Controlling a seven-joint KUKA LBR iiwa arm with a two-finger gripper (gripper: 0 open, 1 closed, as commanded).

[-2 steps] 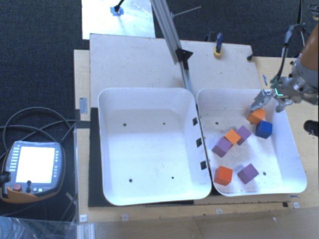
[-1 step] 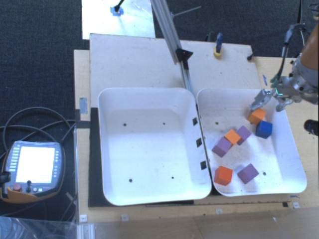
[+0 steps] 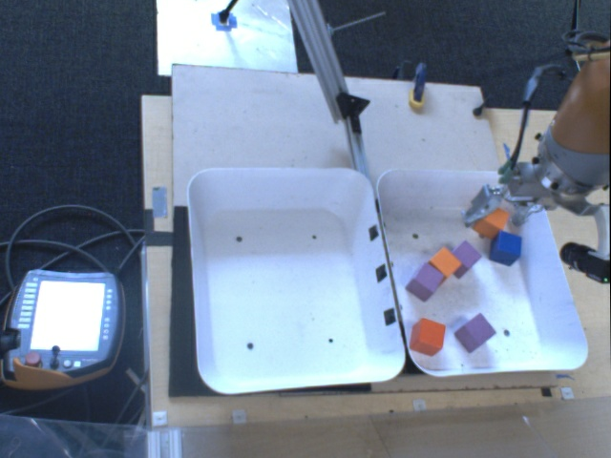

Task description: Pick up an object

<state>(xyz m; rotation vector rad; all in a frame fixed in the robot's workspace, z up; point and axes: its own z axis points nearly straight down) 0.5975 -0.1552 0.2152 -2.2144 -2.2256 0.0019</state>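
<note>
Six blocks sit low in the right bin; claw hovers on an orange block, grip unclear, nothing lifted yet.

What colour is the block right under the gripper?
Orange block, seen in the camera view, beneath the gripper.

Two white bins sit on a pale tan desk. Inside the right bin: three orange cubes, three purple cubes, one blue cube.
</note>
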